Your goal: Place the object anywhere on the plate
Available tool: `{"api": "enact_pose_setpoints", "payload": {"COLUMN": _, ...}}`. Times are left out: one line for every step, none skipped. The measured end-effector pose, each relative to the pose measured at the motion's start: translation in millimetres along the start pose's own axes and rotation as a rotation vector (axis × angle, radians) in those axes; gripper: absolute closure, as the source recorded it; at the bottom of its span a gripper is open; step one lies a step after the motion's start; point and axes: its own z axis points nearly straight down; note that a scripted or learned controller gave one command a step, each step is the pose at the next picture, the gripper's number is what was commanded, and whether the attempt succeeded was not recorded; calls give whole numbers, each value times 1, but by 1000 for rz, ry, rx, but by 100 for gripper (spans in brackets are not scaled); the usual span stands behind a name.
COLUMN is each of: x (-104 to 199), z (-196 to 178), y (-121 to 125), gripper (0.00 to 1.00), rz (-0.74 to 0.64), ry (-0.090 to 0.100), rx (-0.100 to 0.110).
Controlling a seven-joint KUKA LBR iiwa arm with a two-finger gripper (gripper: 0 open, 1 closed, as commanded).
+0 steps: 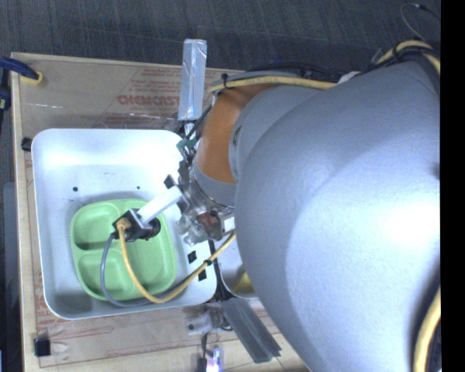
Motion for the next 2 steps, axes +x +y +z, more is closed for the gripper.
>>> {"api": "enact_pose_setpoints", "payload": {"x": 10, "z": 90, "y": -62, "gripper": 100, "rz": -40, "ry": -4, "rx": -1}}
{"api": "enact_pose_setpoints", "payload": {"x": 10, "z": 89, "y": -62, "gripper": 0, "rz": -40, "ry": -3, "rx": -1}}
